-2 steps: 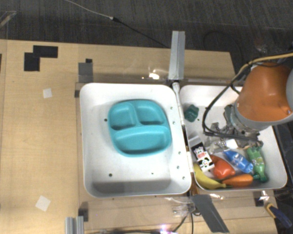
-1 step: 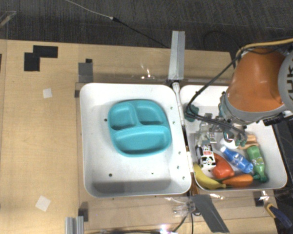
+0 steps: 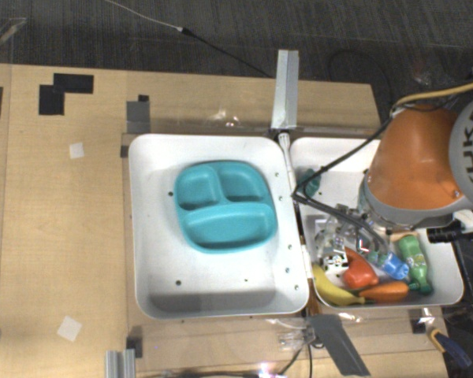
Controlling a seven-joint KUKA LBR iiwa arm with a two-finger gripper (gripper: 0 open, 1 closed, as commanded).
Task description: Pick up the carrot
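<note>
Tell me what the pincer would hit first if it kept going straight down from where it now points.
Probably the red pepper: the pincer points down just above it in the right bin. The carrot lies a little further toward the bin's near edge. Depth is hard to judge from this slanted view.

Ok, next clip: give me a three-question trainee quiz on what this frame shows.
1. True or false: the teal divided plate lies in the left bin.
2. Which item lies directly left of the carrot? A) banana B) green bottle C) blue item
3. Fill in: the arm's orange band hangs over the ____ bin.

Key: 1 true. 2 A, the banana curves along the front wall of the right bin, its tip meeting the carrot. 3 right.
</note>
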